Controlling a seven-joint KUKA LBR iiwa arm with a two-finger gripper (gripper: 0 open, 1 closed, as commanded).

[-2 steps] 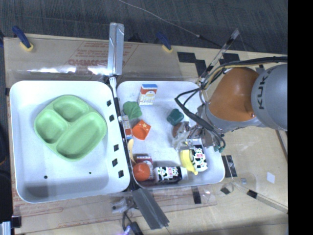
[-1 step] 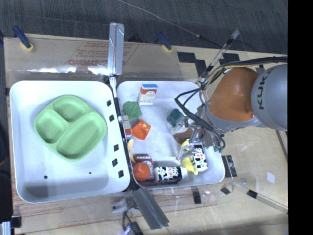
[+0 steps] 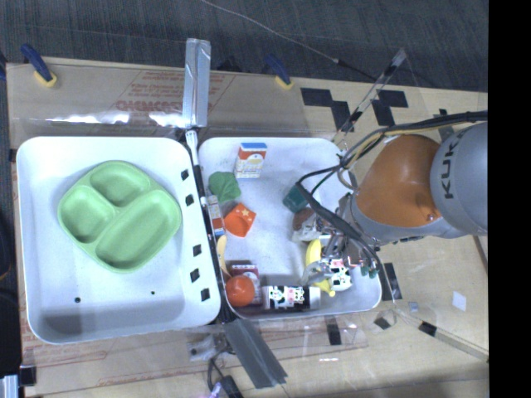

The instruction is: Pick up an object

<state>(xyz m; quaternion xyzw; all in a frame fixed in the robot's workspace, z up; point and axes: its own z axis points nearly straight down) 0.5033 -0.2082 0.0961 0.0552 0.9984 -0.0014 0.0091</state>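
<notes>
arm low over the lower right of the right bin, among the small objects.

on your left, the left bin (image 3: 41, 222) holds a green divided plate (image 3: 120, 214). moving right past the divider, the right bin (image 3: 274, 149) has a small white and orange carton (image 3: 250, 159) near its top edge, a green piece (image 3: 223, 186) below it, then an orange carton (image 3: 241, 220) and an orange ball (image 3: 241, 290) at the bottom edge. beside the ball lies a black and white cow-print can (image 3: 289, 297). right of that you see a yellow banana (image 3: 313, 254) and a dark teal block (image 3: 297, 197). the gripper (image 3: 338, 265) sits just beside the banana, under cables; you cannot tell how its tool is set.
</notes>
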